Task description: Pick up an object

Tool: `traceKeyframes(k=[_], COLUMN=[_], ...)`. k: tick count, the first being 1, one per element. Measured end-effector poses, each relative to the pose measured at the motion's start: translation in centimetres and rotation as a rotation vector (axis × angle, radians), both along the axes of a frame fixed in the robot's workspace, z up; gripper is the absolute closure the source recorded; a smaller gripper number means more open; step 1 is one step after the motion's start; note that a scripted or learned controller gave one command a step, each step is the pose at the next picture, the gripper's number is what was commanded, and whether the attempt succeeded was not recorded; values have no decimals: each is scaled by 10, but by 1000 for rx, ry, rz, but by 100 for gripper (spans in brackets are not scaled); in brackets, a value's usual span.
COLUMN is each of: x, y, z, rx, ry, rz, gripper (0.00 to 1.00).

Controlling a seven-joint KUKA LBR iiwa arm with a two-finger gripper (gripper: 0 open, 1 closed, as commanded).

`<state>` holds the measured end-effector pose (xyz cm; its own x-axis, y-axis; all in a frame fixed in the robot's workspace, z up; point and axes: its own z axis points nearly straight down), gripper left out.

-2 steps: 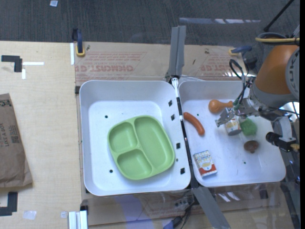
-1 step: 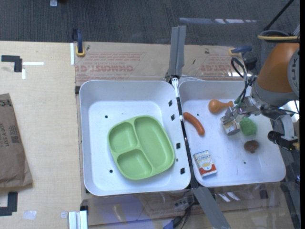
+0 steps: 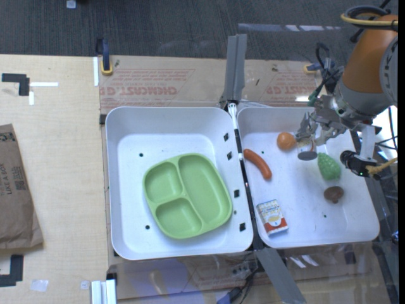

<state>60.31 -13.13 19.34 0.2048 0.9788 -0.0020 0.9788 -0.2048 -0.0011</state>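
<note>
Two white bins share the bench as the gripper, its opening unclear and nothing visibly held, hovers near the right bin's far edge beside an orange ball; the pick remains undone.

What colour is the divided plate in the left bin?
Light green plate, seen clearly in the camera view.

You cannot tell how the gripper jaws stand; they blur against the right bin. The arm runs off the right edge. The brown paper bag is cut by the left edge.
</note>
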Motion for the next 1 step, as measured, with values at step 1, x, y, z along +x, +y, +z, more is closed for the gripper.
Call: traceKeyframes(k=[1], x=[-22], y=[-21], z=[55], rx=[0], ry=[0], rz=[27], gripper=[100])
